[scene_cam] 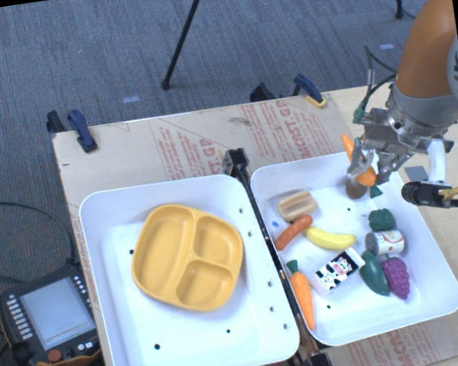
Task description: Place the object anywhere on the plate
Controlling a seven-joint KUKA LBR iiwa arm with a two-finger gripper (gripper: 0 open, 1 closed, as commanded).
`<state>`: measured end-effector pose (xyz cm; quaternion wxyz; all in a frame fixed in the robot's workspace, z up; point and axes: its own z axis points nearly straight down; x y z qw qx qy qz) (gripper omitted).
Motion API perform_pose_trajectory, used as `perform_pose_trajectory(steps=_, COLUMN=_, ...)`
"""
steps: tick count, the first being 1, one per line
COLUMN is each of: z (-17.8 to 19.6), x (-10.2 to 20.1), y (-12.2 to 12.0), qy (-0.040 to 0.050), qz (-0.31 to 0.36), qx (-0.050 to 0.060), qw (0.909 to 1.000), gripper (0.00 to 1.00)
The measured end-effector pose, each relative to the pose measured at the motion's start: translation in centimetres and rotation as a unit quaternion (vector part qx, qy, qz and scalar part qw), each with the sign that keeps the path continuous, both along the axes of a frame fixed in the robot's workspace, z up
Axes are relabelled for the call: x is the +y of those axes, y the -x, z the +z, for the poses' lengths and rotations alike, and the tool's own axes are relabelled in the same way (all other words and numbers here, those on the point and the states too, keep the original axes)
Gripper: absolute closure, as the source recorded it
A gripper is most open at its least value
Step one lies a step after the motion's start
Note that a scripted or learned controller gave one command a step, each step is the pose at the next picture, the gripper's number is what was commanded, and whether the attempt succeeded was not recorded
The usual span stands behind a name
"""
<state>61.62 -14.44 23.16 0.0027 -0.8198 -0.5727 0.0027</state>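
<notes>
The yellow divided plate (187, 255) lies in the left white bin (105, 240). My gripper (368, 166) hangs over the far right part of the right bin (437, 274), well to the right of the plate. An orange carrot (366, 176) with a green top shows between the fingers. Its orange tip sticks out above them and its leaves hang below. The gripper is shut on it, a little above the bin floor. A small brown item (354, 190) lies just left of it.
The right bin holds a bun (296, 205), a sausage (294, 231), a banana (331, 239), a second carrot (303, 294), a cow-print carton (338, 272), a can (385, 242), broccoli (381, 219), a green pepper (373, 276) and grapes (396, 277). The bins' shared rim (256, 217) runs between gripper and plate.
</notes>
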Motion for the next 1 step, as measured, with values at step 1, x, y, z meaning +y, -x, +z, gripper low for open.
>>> perform_pose_trajectory(steps=1, z=0.01, x=0.0, y=0.0, qy=0.0, qz=0.0, qx=0.0, qw=1.0, gripper=0.0)
